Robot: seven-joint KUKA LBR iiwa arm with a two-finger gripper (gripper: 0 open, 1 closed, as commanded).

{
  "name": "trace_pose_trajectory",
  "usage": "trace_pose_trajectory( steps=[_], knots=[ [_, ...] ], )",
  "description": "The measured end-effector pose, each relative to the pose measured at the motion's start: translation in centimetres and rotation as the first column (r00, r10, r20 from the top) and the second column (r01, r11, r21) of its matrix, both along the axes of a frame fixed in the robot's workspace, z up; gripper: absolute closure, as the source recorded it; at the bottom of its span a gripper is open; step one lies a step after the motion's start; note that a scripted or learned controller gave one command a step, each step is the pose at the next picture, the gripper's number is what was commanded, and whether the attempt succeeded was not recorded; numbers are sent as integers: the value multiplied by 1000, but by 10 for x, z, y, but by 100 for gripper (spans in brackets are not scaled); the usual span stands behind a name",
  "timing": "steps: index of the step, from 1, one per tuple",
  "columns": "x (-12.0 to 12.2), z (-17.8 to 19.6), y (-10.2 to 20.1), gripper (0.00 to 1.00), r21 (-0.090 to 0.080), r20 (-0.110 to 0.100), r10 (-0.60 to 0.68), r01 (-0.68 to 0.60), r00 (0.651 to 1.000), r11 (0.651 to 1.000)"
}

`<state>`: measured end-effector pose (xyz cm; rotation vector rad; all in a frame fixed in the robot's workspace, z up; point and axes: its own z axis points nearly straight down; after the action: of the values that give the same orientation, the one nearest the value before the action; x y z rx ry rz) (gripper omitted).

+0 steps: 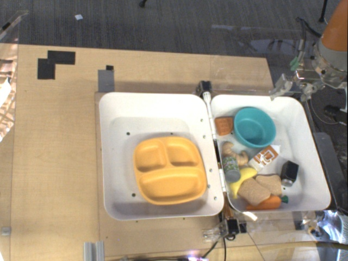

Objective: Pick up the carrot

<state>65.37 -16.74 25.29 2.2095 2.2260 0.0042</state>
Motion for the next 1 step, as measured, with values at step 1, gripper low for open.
trace_pose_trajectory(
  steps=[1],
  knots=[
    [-13, -26, 58, 0, 4, -3, -179, 179, 984, 984]
  ],
)
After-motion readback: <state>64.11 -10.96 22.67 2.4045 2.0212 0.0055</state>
